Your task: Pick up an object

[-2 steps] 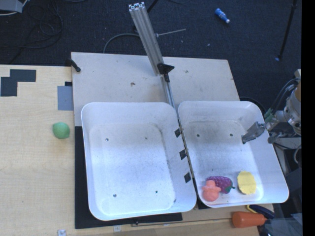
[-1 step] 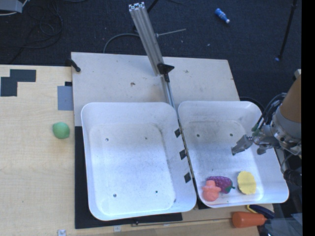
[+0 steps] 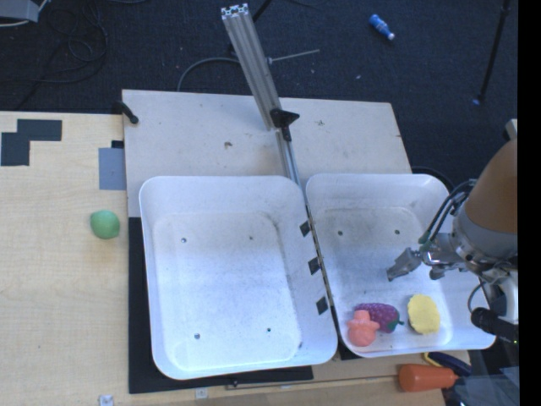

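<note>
A: Camera view, right bin [image 3: 372, 189]: three candidate objects lie along its near edge. A yellow lump [image 3: 424, 314] sits toward the right corner. A purple piece [image 3: 378, 314] lies to its left with a small gap between. An orange-pink piece [image 3: 363, 330] touches the purple one on its near-left side.

B: Gripper status?

A: The gripper [image 3: 404, 266] hangs above the bin floor, near the yellow lump but farther back and a little left of it. Nothing is held. From this angle I cannot tell how far the tool is open.

B: Risks from here?

A: First, the purple and orange-pink pieces are in contact. In my judgement a descent onto either one may catch both, or push one aside and shed the other on the lift. Second, all three lie close to the near wall, so a finger may strike the rim or the sloped side before closing. Third, the yellow lump looks rounded and could squirt out of a pinch that lands off-centre.

B: Surroundings?

A: The left bin [image 3: 169, 227] adjoins the right one at the divider. A green ball [image 3: 105, 224] rests on the wooden bench [image 3: 51, 311], well apart from both bins. An orange tool [image 3: 427, 376] lies just outside the right bin's near edge.
</note>
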You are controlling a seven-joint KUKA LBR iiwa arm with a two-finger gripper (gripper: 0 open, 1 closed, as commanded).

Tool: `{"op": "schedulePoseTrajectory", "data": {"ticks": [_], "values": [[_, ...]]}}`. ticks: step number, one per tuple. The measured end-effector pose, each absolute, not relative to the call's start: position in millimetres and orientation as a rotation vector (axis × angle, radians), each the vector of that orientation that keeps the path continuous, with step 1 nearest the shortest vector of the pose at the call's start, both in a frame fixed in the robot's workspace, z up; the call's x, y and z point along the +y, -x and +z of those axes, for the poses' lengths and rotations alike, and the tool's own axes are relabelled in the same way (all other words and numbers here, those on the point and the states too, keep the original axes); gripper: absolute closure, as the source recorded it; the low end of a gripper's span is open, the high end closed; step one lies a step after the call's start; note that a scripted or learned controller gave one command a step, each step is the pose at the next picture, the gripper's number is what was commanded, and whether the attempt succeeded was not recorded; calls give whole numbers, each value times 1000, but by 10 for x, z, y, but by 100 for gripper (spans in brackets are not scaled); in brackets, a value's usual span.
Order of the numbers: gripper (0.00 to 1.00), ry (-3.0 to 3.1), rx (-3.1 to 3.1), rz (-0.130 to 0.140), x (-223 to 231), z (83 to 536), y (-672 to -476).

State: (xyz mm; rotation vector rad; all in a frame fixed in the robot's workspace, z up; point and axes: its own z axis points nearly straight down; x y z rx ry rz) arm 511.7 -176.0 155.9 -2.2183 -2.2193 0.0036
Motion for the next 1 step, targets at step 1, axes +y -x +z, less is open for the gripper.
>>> {"op": "schedulePoseTrajectory", "data": {"ticks": [1], "values": [[0,2219,-2219,3,-1689,1082,-5164]]}}
